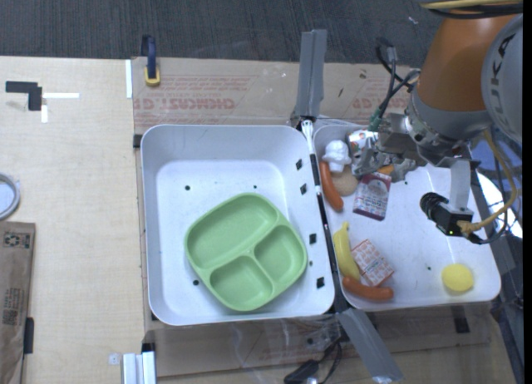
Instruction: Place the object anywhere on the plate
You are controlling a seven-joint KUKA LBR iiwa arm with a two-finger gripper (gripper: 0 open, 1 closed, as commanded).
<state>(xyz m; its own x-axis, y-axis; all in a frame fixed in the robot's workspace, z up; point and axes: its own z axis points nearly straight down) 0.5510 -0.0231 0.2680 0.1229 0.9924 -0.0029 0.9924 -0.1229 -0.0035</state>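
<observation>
A light wooden bench [66, 208] under a dark carpeted floor edge carries two shallow white bins side by side. The left bin [166, 166] holds a green three-compartment plate [245, 251], lying flat toward the bin's near right part. The right bin [416, 241] holds the loose objects. A sausage [331, 186] lies along its left wall; a white rounded item [336, 152] sits near its far left corner. A yellow banana [344, 251] lies beside the left wall, with a small printed packet [371, 262] touching it on the right. A second sausage [366, 292] rests near the front edge, just below the packet. A yellow lemon-like ball [457, 278] lies near the front right corner, well apart from the rest.

The grey arm with its orange band [457, 50] reaches in from the right. Its claw [371, 166] hangs over the far left part of the right bin. A red-and-white sachet [371, 196] sits directly below the claw, possibly touching it; the view is too cluttered to tell whether the claw stands apart or together, or whether it grips the sachet. No object lies on the plate.
</observation>
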